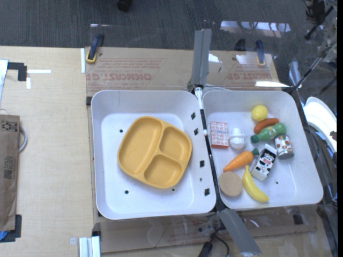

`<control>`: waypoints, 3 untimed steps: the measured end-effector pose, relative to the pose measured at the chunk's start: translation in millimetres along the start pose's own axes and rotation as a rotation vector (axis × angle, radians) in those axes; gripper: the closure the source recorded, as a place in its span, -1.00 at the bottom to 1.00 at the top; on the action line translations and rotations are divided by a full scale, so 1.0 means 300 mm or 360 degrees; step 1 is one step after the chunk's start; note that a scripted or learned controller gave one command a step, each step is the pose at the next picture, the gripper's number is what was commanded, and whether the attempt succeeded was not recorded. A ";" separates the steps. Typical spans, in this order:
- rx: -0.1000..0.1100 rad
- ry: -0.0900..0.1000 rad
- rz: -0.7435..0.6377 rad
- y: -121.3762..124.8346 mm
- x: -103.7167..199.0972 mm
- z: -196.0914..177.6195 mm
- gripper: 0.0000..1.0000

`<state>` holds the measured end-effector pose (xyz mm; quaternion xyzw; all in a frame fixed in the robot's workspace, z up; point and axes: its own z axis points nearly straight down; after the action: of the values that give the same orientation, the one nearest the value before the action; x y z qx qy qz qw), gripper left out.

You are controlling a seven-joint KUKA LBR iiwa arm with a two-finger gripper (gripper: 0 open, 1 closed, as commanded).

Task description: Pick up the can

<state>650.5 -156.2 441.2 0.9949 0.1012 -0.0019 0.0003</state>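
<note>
Dark grey carpet runs across the top of the camera view, above a pale wooden bench that carries a sheet of brown cardboard printed with red lettering. On the cardboard sit two shallow white bins side by side, meeting along a hinged seam at centre.

Left white bin holds a yellow plastic three-section plate, lying flat and turned slightly askew.

Right white bin holds the clutter. The small cylindrical can with a red-and-white label lies tipped on its side toward 3 o'clock of this bin, near the right wall. Just at its 9 o'clock, touching or nearly so, is a green plastic bottle, with an orange-red toy sausage at 12 o'clock of that and a yellow toy lemon beyond. A white carton printed with black cow patches lies at the can's 7 o'clock. Further round are an orange toy carrot, a yellow toy banana, a round tan disc, a small white rounded toy and a red-and-white patterned flat packet.

At 9 o'clock of the frame a brown paper bag rests on the bench edge.

The gripper's fingers cannot be judged as wide, narrow or holding anything.
</note>
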 end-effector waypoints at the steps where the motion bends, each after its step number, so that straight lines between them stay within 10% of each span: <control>1: 0.0001 -0.0011 -0.0007 -0.003 0.003 -0.022 1.00; 2: 0.0000 -0.0005 -0.0230 -0.305 0.061 0.005 1.00; 3: 0.0001 -0.0005 -0.0230 -0.305 0.061 0.006 -1.00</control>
<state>649.9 -62.9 439.4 0.9850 0.1726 -0.0035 0.0001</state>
